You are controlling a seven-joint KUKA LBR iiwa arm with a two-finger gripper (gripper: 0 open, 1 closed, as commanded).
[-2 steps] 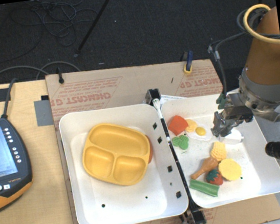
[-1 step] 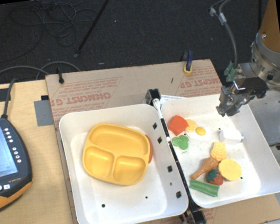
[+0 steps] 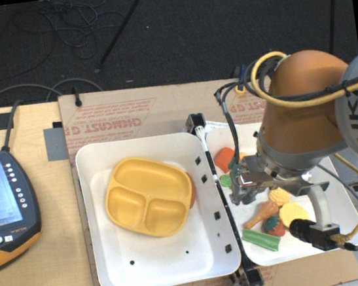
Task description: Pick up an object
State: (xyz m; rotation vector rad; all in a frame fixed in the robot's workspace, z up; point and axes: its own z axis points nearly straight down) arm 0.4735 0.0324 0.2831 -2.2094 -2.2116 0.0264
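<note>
Currently, the arm point(image 3: 307, 111) is reaching in from the right and hanging low over the right-hand bin point(image 3: 341, 169), with its orange band and wrist covering much of that bin. The gripper point(image 3: 242, 193) is sitting near the bin's left wall, just above a cluster of small toy food items. Whether it is open or closed cannot be determined from the camera view, because the dark gripper body is blending with the clutter beneath it, and nothing is visibly held.

Candidate objects are lying close together in the right bin: an orange-red piece point(image 3: 224, 160) beside the divider, a green block point(image 3: 261, 240) near the front edge, a tan drumstick-shaped piece point(image 3: 263, 213), a yellow piece point(image 3: 293, 212) and a small red piece point(image 3: 273, 227). The left bin point(image 3: 110, 261) is holding a yellow divided plate point(image 3: 148, 196), well apart from the gripper.

Judging from this posture, the approach or descent step is in hand; no lift is under way. The next move is likely calling for a single target to be isolated, since neighbouring pieces are touching or nearly touching, and for clearance to be kept from the bin wall during closure.
</note>
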